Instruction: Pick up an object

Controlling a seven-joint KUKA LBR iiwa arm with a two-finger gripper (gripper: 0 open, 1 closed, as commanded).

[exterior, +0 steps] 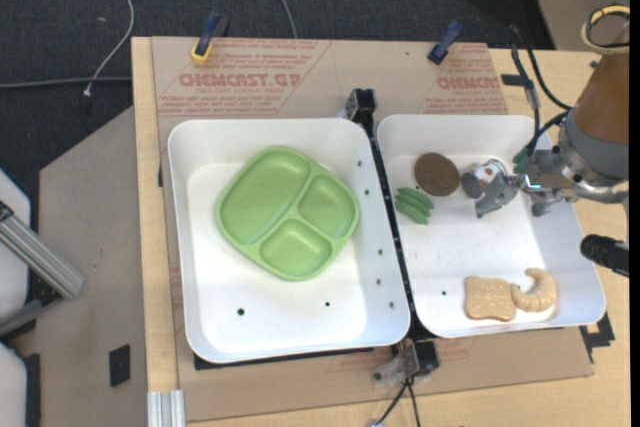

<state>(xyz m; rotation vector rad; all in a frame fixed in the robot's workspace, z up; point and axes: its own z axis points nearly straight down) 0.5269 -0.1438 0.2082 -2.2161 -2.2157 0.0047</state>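
Observation:
My gripper (pixel 490 191) hangs low over the upper middle of the right bin (pixel 560 245), reaching in from the right. Just to its left lies a round brown disc (pixel 436 173), close to the gripper but seemingly apart from it. A green ridged piece (pixel 413 205) lies below-left of the disc. Near the bin's front edge a tan biscuit-shaped piece (pixel 488 299) rests beside a curled beige shrimp-like piece (pixel 538 292). I see nothing held in the gripper.
The left bin (pixel 200 305) holds a green divided plate (pixel 288 212) at its middle. The arm's grey and orange wrist (pixel 605 130) stands over the right bin's right rim. Clamps (pixel 208 35) sit at the board's back edge, and cables run behind.

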